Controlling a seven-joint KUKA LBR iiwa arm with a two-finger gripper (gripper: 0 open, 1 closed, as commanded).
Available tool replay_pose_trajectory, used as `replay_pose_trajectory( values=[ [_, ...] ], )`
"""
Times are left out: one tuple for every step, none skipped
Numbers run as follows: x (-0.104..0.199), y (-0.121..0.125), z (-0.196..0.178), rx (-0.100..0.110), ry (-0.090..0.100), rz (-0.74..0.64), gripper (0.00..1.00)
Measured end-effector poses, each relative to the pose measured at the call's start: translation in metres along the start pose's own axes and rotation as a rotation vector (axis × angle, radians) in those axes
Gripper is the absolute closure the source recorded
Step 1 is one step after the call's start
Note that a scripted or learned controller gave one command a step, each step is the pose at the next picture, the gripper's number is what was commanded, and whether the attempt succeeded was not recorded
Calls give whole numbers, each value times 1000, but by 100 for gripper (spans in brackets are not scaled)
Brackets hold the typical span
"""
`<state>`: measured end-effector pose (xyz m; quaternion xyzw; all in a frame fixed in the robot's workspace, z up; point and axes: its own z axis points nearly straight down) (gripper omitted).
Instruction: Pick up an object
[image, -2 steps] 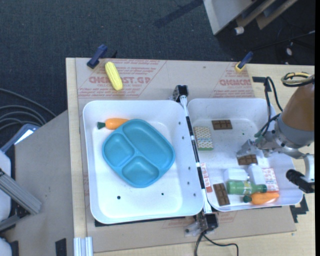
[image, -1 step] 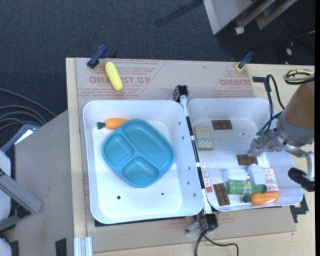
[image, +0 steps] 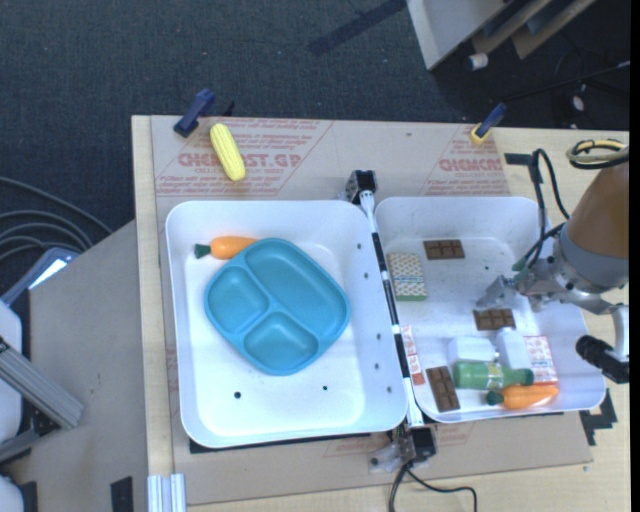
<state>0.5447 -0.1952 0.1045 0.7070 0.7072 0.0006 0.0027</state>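
1. Grey and orange-banded, the arm (image: 600, 225) reached in from the right over the right-hand bin (image: 520, 212), and its gripper (image: 497, 293) hung low near the middle of that bin; whether it was parted or closed could not be made out from this slant.
2. Nearest to it lay a small brown chocolate bar (image: 493, 319), flat on the bin floor just below and a touch left of the gripper tip in the camera view, close but with nothing seen clamped on it.
3. That bar's long axis ran roughly left to right across the view, so a grasp would probably want to close across its short width.
4. Other candidates sat further off: a second chocolate bar (image: 444, 250) toward the far wall, a third (image: 441, 388) by the near-left corner, a green bottle (image: 487, 375) and an orange carrot (image: 528, 396) along the near edge.
5. Judging by position, a short drop toward the nearest bar looked the likeliest move, though a thin flat thing offers little to grip.
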Motion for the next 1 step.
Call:
replay_pose_trajectory(
  values=[
    [53,-11,19,2,3,-1,0]
  ],
)
